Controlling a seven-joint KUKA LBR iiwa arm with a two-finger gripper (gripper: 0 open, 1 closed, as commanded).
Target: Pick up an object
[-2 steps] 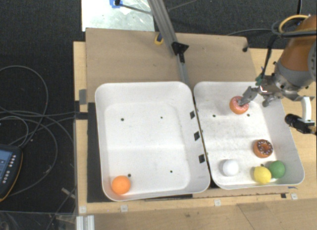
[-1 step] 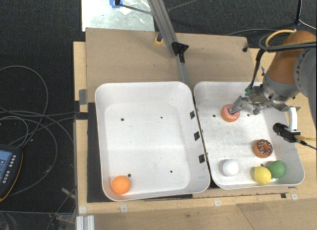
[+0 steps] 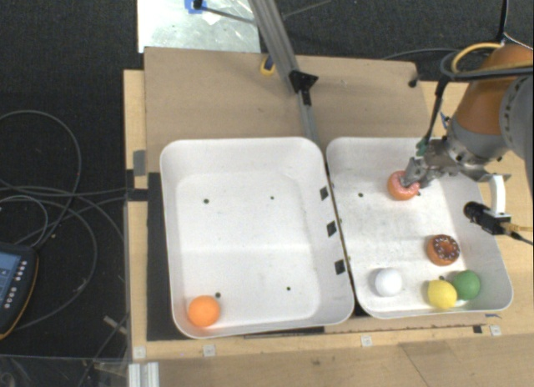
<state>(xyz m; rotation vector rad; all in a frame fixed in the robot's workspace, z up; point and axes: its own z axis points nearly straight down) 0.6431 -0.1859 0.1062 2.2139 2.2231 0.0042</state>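
The gripper (image 3: 413,178) sits low on the small pink-orange round toy (image 3: 401,187); whether it grips, I cannot tell. An off-centre pinch may squirt it away.

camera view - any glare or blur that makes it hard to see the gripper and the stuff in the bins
Camera view: even, soft light with faint shadows only; the white bins are bright but not blown out, and the orange ball and chocolate donut read clearly. The gripper is small and slightly soft over the pink object, so its contact is hard to judge. A bright patch glares on the floor at top.
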